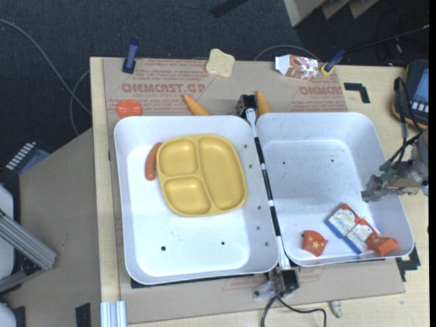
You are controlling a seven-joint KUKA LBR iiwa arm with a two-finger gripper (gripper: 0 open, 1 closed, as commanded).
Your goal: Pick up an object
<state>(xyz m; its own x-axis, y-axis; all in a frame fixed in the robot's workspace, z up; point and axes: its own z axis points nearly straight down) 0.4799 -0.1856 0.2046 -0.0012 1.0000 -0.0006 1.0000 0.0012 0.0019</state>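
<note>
Objects for picking lie in the right bin (pixel 320 131): a carton (pixel 348 226) near the front right corner, a red piece (pixel 313 242) just to its left, and a small orange piece (pixel 386 245) touching the carton's far end at the rim.

Camera view: you see the gripper (pixel 376 191) at the right bin's right wall, entering from the right edge of the frame, with the arm mostly cut off. It sits above and behind the carton, apart from it. Its tip is small and blurred, so you cannot tell how far it is open, and nothing is seen held in it.

Judge the step as the approach: no object is yet lifted. The next move calls for you to bring the gripper forward and down over one object; the carton is the nearest, and the red piece stands clear of its neighbours, which likely makes it the cleaner grasp.

The left bin (pixel 136 203) carries a yellow tray (pixel 201 174) with a sausage (pixel 150 162) beside its left edge.
</note>
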